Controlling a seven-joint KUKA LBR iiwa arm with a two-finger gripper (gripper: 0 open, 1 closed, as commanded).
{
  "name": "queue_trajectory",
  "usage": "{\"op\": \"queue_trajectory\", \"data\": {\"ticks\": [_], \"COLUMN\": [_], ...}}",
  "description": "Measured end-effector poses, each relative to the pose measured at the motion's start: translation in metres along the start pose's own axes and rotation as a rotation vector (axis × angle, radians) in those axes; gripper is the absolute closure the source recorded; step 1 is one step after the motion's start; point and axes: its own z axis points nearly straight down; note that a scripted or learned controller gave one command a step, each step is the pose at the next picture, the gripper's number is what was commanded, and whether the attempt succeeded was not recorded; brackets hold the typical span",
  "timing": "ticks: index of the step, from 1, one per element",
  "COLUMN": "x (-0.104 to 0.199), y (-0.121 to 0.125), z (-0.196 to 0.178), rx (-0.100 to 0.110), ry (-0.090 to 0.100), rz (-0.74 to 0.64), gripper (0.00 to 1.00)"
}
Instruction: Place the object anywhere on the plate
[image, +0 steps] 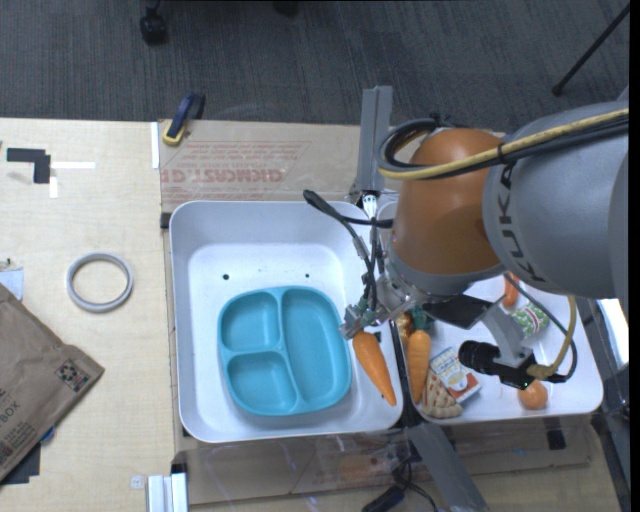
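A blue three-compartment plate (285, 350) lies in the left white bin (200, 240). My gripper (362, 320) hangs at that bin's right wall, just off the plate's right rim. It is shut on the thick top end of an orange carrot (376, 368). The carrot slants down and to the right, its tip over the divide between the two bins. It is beside the plate, not over it. The arm's orange band and grey body cover much of the right bin.
The right bin (585, 400) holds a second carrot (417, 360), a snack packet (450, 382), a small orange ball (534, 396) and a green-labelled packet (528, 320). On the bench to the left lie a tape ring (100, 281) and a brown bag (35, 375).
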Motion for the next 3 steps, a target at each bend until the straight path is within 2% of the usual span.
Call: {"op": "queue_trajectory", "data": {"ticks": [1,3], "x": [-0.0002,-0.0002], "y": [-0.0001,-0.0001], "z": [0.0,0.0], "rx": [0.0,0.0], "ry": [0.0,0.0], "rz": [0.0,0.0], "gripper": [0.0,0.0]}}
